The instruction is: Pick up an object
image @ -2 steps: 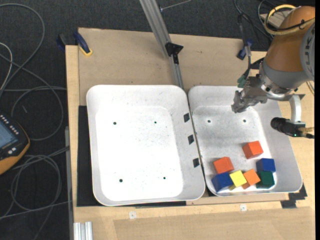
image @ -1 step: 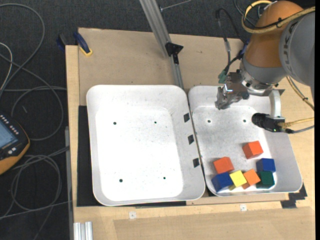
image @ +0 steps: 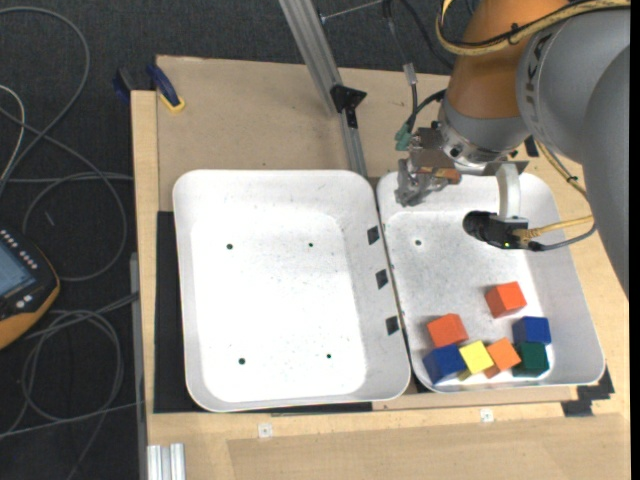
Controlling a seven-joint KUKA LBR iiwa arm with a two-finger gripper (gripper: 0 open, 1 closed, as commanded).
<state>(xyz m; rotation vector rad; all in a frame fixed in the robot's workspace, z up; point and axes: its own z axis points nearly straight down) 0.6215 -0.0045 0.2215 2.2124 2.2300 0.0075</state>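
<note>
While the end effector (image: 415,190) hangs over the far left corner of the right bin (image: 570,268), I cannot tell how it is set. Nothing lies directly under it. Well toward the near edge from it, the blocks cluster: an orange block (image: 505,298), a second orange block (image: 446,329), a yellow block (image: 476,356), blue and green ones beside them. To its left sits the left bin (image: 200,208) on the desk (image: 250,98).
</note>
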